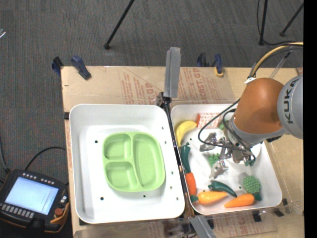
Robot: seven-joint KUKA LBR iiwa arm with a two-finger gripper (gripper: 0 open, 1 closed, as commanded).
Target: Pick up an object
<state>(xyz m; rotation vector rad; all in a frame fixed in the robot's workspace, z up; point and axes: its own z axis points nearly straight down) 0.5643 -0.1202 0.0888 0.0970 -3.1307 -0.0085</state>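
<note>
My gripper (pixel 212 157) hangs low over the middle of the right bin (pixel 275 182), below the arm's orange band (pixel 258 107). Its two metal fingers (pixel 217 168) are spread apart, so it is open. A small green toy piece (pixel 215 159) lies on the bin floor between them, not clamped. Around it lie a yellow banana (pixel 184 129), a dark green vegetable (pixel 184 156), a red-orange carrot (pixel 190 183), two orange carrots (pixel 212 197) (pixel 240 200), a dark green pepper (pixel 223 187) and a round green knobbly toy (pixel 251 184).
The left bin (pixel 84 128) holds a light green divided plate (pixel 133 161). An orange-red box (pixel 208 119) lies at the back of the right bin, partly under the arm. A grey post (pixel 173 73) stands behind the divider between the bins.
</note>
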